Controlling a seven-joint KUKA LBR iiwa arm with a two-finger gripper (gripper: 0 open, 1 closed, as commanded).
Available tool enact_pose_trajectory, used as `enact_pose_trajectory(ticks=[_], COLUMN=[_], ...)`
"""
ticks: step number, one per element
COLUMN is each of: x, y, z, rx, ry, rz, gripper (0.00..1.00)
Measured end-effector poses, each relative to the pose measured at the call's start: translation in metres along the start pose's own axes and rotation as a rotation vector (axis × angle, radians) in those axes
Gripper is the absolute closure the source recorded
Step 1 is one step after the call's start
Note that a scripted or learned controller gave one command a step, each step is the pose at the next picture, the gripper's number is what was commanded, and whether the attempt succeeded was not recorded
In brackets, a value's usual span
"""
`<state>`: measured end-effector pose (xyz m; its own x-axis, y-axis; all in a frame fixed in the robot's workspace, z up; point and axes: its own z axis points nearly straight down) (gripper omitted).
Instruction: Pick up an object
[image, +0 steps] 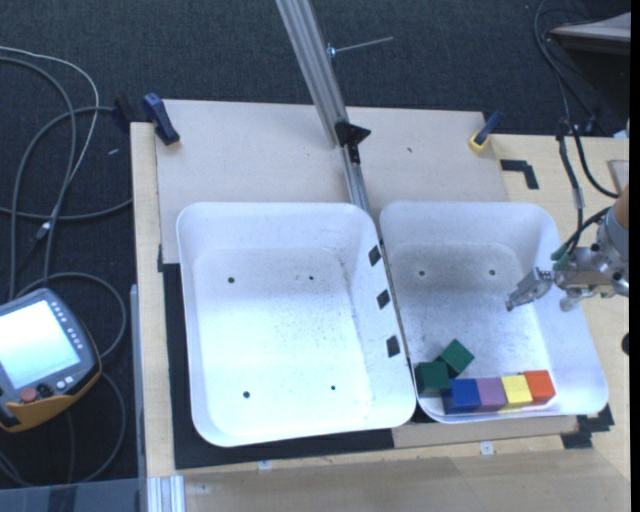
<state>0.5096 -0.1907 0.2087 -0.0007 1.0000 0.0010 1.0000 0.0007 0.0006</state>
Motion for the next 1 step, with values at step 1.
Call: enact_pose_trajectory(ticks=[1], x=[0.0003], y=[0.0011], z=[-0.0111], rx=[-0.004], ry=[0.0], rz=[-0.001], gripper=[1.0])
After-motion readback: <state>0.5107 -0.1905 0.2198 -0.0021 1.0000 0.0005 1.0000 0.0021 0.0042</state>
